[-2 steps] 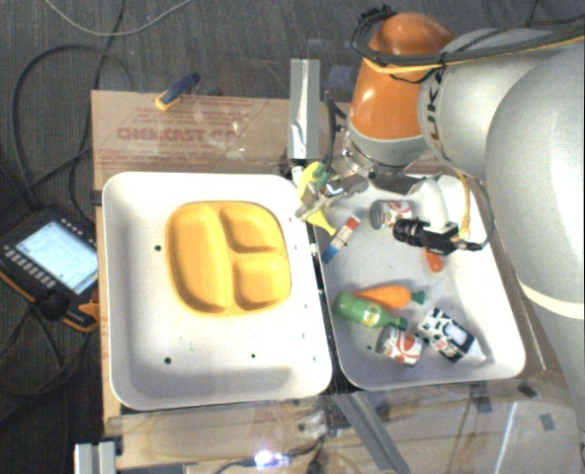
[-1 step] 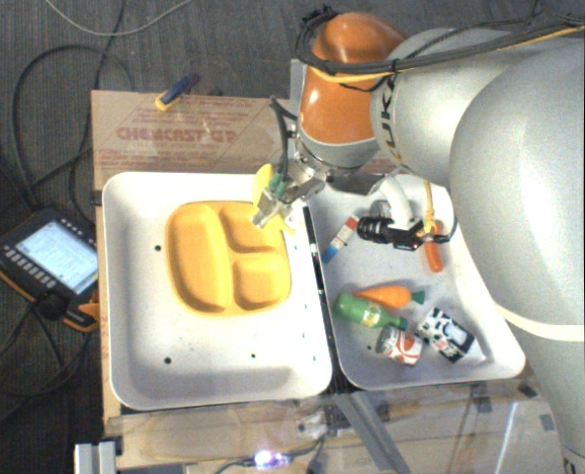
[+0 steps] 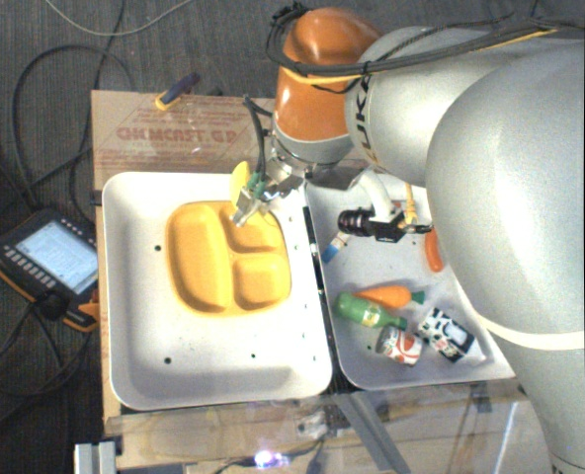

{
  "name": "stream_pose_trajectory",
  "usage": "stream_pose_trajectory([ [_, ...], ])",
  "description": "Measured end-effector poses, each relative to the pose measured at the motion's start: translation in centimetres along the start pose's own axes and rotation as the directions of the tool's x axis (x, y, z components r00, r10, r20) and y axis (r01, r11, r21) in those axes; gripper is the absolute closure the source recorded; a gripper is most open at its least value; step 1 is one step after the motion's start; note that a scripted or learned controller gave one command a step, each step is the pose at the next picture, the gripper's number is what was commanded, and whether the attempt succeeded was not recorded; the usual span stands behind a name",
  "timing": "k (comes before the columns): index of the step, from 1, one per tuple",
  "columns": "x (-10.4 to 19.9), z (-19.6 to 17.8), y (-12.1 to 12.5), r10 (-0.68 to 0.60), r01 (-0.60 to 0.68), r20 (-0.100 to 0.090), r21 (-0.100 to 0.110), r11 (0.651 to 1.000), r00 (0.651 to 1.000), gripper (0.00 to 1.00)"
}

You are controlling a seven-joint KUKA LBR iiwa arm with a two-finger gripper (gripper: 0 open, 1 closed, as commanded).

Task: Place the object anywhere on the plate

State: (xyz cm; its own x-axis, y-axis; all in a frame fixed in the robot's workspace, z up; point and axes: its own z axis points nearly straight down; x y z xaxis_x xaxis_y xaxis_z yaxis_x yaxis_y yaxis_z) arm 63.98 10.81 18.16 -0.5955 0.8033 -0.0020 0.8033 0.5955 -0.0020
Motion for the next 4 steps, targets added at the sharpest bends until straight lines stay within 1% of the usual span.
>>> stream_pose_trajectory([
  [1,-3.0,-0.1,0.2,0.339,-0.339,0.0,0.002,0.941,0.941,1.0],
  [2,2.2,0.7,0.2,0.244,-0.244,-0.001,0.001,0.97,0.97,1.0],
  [3,-1.0,-11.1,-2.9,0.003,-0.003,0.001,0.0,1.0,1.0,1.0],
  [4,0.5,-0.1,-2.3,-0.023,0.023,-0.002,0.0,1.0,1.0,1.0],
])
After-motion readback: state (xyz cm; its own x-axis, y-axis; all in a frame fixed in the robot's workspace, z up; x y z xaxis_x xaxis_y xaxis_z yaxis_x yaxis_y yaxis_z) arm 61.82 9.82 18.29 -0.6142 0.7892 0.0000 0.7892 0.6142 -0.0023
